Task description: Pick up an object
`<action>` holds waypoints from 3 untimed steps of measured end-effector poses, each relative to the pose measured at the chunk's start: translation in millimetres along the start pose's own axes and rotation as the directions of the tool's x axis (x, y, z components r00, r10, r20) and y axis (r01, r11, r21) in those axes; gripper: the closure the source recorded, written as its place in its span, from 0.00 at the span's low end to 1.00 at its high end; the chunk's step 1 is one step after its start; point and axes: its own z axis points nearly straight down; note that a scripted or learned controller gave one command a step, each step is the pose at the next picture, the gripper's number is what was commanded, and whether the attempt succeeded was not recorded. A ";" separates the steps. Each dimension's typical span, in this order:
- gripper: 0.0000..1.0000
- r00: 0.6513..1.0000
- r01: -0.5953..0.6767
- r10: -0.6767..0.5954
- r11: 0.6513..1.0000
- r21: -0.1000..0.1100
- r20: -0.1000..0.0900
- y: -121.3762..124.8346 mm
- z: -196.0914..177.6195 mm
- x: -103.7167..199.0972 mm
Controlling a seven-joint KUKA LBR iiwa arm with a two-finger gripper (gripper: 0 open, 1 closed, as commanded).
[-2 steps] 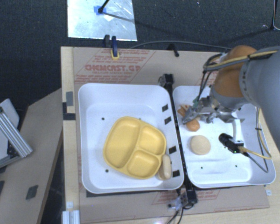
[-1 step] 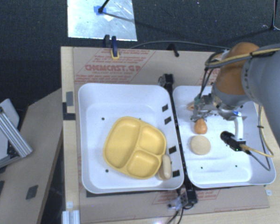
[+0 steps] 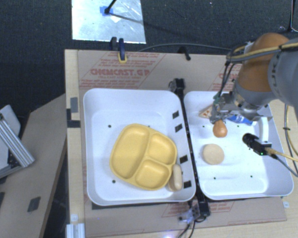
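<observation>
**Bench inspection: 2 bins, 6 loose items, 1 arm over the right bin**

Count on the bench [image 3: 48, 133]: 2 shallow white bins side by side, 1 grey arm [image 3: 283, 78] reaching in from the right, 1 gripper [image 3: 219, 116].

Left bin [image 3: 103, 108]: 2 items.
- 1 yellow tray [image 3: 139, 155] with 3 compartments, lying flat and turned at an angle to the bin walls, in the near half of the bin.
- 1 pale tan oblong piece [image 3: 176, 177], just beside the tray's near right corner and close to the wall shared with the other bin. It appears to touch the tray.

Right bin [image 3: 238, 180]: 4 items, all in its far and middle part.
- 1 orange-brown egg-shaped object [image 3: 219, 129], the item nearest the gripper, towards the bin's left side.
- 1 round beige bun [image 3: 213, 154], just in front of the egg-shaped object and apart from it.
- 1 small triangular wedge [image 3: 205, 113], tan with a red tinge, near the far left corner.
- 1 blue item [image 3: 239, 118], partly hidden under the wrist, to the right of the gripper.

The gripper points down into the right bin, its tip directly over the orange-brown egg-shaped object. From this angle I cannot tell whether the gripper is spread or closed, nor whether it touches that object.
</observation>
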 end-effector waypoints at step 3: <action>1.00 1.000 0.005 -0.004 1.000 0.007 -0.002 -7.2 -109.1 48.1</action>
